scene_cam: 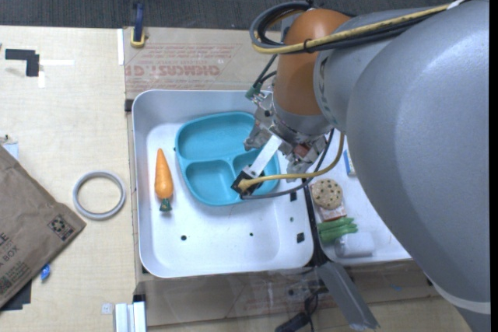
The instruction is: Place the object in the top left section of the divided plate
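A blue divided plate (210,159) lies in the left white bin (156,241), toward its far right. An orange carrot (163,176) with a green stem end lies on the bin floor just left of the plate, apart from it. My gripper (266,134) hangs over the plate's right side, below the orange wrist band. The arm hides the plate's right rim. I see nothing held at the gripper.
The right bin (389,245) holds a round cookie (327,193), a green toy vegetable (337,229) and a white item (358,246). On the bench to the left are a tape roll (99,193) and a brown cardboard box (27,233).
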You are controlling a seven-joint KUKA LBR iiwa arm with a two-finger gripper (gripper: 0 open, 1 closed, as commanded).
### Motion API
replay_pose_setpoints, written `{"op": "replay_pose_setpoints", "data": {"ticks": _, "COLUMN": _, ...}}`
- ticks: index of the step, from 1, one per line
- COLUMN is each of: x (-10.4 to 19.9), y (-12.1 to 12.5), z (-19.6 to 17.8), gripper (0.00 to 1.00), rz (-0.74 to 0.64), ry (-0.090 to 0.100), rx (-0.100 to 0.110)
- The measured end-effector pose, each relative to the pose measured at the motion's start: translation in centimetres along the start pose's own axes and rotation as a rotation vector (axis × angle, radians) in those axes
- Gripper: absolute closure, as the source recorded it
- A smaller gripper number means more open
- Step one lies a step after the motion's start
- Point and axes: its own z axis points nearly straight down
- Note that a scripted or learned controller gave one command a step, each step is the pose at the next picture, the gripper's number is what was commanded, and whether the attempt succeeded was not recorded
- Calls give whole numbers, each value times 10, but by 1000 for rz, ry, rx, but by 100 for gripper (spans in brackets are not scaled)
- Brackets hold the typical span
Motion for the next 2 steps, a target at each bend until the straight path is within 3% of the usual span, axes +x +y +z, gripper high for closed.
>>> {"op": "replay_pose_setpoints", "data": {"ticks": 1, "x": -28, "y": -56, "z": 18, "gripper": 0, "rz": -544, "ry": 0, "rx": 0}}
{"op": "replay_pose_setpoints", "data": {"ticks": 2, "x": -54, "y": 10, "z": -22, "gripper": 0, "rz": -646, "ry": 1, "rx": -3}}
